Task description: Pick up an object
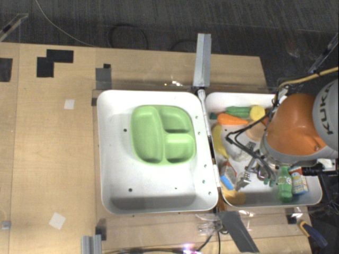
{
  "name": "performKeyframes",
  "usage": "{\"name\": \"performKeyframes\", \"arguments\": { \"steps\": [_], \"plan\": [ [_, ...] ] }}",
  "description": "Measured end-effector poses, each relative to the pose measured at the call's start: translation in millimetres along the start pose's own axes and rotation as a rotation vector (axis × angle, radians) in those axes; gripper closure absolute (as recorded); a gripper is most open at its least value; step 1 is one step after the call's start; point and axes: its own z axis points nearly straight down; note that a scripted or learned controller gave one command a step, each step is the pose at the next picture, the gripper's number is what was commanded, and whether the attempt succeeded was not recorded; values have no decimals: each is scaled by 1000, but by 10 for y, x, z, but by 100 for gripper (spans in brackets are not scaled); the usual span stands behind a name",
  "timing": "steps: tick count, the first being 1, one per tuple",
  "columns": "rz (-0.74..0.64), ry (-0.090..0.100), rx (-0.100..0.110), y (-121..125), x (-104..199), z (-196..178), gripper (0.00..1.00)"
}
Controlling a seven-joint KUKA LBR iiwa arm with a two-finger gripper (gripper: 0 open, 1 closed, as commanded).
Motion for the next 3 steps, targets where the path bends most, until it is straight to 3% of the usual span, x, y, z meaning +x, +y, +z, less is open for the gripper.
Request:
{"name": "performKeyframes", "arguments": {
  "steps": [1, 2, 3],
  "plan": [
    [-479, 1, -7, -161, -90, 2, 0],
    [-501, 6, -3, -613, -760, 33, 0],
    [-460, 12, -8, 158, -1366, 64, 0]
  ]
}}
